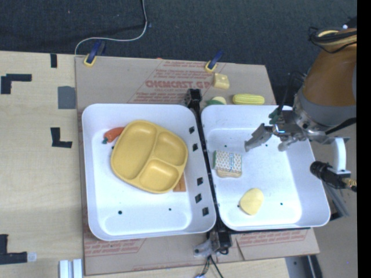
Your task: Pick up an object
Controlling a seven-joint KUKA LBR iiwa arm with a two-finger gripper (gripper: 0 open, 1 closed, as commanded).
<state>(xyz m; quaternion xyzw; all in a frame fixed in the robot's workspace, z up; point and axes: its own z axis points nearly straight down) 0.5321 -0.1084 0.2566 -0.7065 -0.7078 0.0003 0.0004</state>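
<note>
1. Plainly, the nearest candidates for picking lie in the right bin: a small patterned sponge-like block toward the 9 o'clock side of that bin, and a pale yellow lump near its 6 o'clock edge, the two well apart.
2. Neither of them is touched by anything.
3. The gripper hangs over the same bin toward its 12 o'clock side, up and to the 2 o'clock of the block; its fingers are spread, one slanting toward 8 o'clock, with nothing between them.
4. The arm comes in from 3 o'clock (its orange band sits just above the wrist).
5. The left bin holds a yellow divided plate, tilted a little, with an orange carrot-like piece poking out at its 10 o'clock and another orange bit at its 5 o'clock.
6. Beyond the bins at 12 o'clock, on the cardboard sheet, lie a yellow block, a corn cob and a greenish piece.
</note>
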